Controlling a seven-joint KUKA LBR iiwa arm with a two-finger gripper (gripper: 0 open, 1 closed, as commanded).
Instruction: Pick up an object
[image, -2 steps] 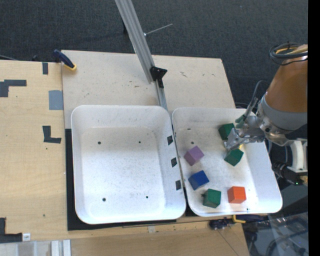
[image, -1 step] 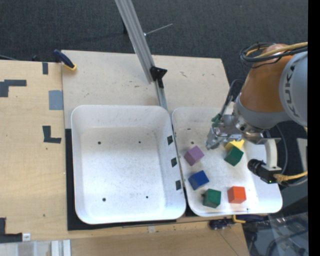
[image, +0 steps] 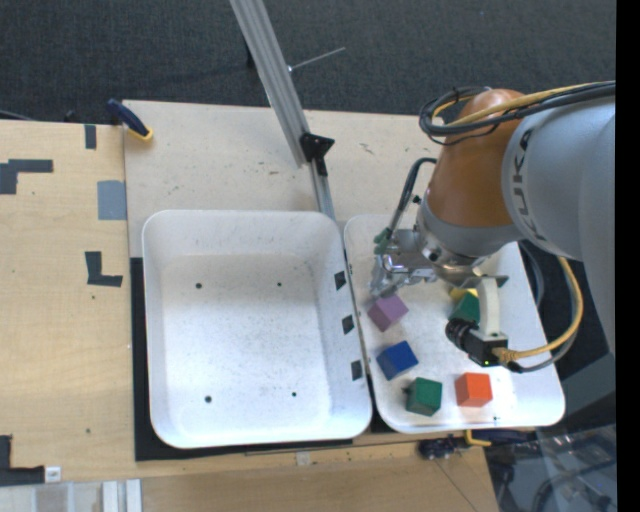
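1. Two white bins sit side by side on the tabletop (image: 230, 170). The left bin (image: 160, 300) carries no blocks. The right bin (image: 535, 400) carries all the candidate objects.
2. Objects in the right bin: purple block (image: 387, 312) near the bin's left wall, about midway along it; blue block (image: 397, 359) just below it; green block (image: 424, 396) and orange block (image: 473, 389) near the front edge, side by side but apart.
3. The arm (image: 520, 170) reaches in from the right edge. The gripper (image: 392, 282) hangs at the back-left part of the right bin, right above the purple block.
4. Gripper state: cannot tell. The wrist housing and cabling hide the tips, and nothing is visibly held.
5. Judgement: the purple block is the likely target, and the grasp is not yet confirmed.
6. Risks from here:
   a. The purple block sits rotated relative to the bin wall, so a closing pinch may land on corners and squirt it sideways.
   b. The left wall is near, so a finger may strike it on descent.
   c. The blue block is near, so a nudge of the purple one may push into it.
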